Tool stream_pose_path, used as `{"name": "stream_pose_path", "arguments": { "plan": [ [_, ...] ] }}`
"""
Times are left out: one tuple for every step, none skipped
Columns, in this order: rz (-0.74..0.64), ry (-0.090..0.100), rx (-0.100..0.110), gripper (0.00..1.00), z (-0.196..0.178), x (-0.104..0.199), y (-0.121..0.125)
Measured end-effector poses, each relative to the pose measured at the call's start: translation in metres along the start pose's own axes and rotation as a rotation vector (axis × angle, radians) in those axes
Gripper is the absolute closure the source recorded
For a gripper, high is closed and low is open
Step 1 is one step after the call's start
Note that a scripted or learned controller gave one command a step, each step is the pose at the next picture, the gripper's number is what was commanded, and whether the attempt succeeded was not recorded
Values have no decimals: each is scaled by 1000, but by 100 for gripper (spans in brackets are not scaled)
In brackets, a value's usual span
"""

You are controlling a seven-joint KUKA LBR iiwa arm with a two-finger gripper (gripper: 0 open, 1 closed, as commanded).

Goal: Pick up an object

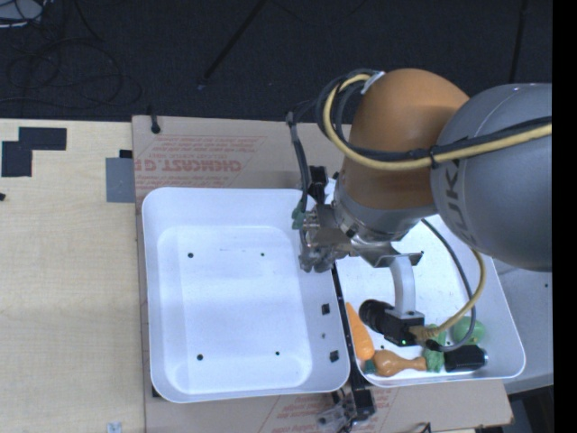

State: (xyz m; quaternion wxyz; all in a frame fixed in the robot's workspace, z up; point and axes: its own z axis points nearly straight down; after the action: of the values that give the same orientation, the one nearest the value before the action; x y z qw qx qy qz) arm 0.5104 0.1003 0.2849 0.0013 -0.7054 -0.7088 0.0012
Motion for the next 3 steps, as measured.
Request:
{"name": "stream_pose_path", "arguments": {
  "plan": [
    [9,-2,6,100,103,-43,25],
    [8,-1,2,0,98,-41,25],
    [8,-1,2,0,98,-41,25]
  ]
}}
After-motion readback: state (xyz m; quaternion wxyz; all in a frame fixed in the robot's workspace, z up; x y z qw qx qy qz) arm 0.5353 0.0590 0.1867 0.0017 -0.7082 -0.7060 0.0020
